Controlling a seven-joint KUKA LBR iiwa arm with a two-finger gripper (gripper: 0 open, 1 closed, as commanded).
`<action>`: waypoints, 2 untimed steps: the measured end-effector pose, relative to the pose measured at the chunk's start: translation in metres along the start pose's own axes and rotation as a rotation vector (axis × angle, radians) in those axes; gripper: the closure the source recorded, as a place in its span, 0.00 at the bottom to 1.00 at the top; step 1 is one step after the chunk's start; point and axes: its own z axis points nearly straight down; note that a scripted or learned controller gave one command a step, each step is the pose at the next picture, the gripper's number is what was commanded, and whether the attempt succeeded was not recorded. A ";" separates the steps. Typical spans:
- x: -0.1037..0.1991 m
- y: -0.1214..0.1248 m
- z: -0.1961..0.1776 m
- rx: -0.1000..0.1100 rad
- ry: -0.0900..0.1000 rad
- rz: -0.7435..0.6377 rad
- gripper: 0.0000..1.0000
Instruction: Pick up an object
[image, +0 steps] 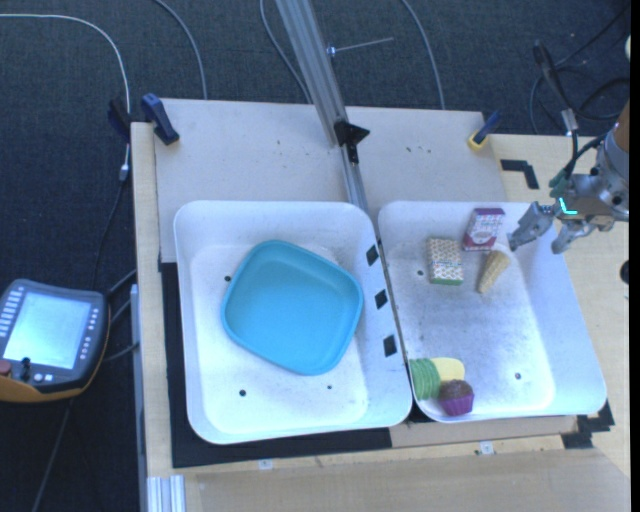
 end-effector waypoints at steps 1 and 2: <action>0.000 0.000 0.000 0.000 0.000 0.000 0.00; -0.005 0.008 0.053 0.004 0.001 0.000 0.00</action>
